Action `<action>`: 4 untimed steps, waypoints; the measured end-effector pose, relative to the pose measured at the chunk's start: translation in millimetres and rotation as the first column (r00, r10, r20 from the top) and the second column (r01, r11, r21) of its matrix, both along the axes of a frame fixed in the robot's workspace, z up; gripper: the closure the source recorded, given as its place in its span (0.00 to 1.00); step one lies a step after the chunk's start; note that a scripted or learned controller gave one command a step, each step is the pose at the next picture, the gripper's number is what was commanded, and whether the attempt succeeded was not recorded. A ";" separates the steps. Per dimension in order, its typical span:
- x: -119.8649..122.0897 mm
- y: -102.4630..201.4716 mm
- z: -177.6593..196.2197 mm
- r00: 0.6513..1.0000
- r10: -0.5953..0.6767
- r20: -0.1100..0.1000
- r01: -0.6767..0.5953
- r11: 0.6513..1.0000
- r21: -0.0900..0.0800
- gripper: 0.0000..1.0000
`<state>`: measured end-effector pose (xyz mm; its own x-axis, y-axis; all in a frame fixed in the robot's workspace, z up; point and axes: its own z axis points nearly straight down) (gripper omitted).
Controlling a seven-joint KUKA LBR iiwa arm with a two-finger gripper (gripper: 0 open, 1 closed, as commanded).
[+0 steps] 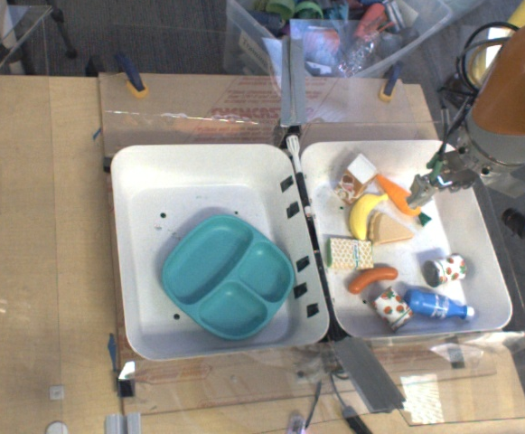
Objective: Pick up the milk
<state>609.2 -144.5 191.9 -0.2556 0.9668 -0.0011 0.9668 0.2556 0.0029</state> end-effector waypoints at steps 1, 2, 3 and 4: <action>-0.3 -0.1 -0.5 1.000 0.000 -0.001 0.000 1.000 0.000 0.00; -78.4 10.6 -64.8 0.998 0.055 -0.004 -0.055 0.998 0.001 0.00; -120.4 25.8 -99.7 0.989 0.149 0.023 -0.149 0.989 -0.007 0.00; -123.4 34.1 -101.7 0.957 -0.290 0.019 0.290 0.957 0.002 0.00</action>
<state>485.8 -110.4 90.2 0.0357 0.9994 -0.0041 0.9991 -0.0356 0.0218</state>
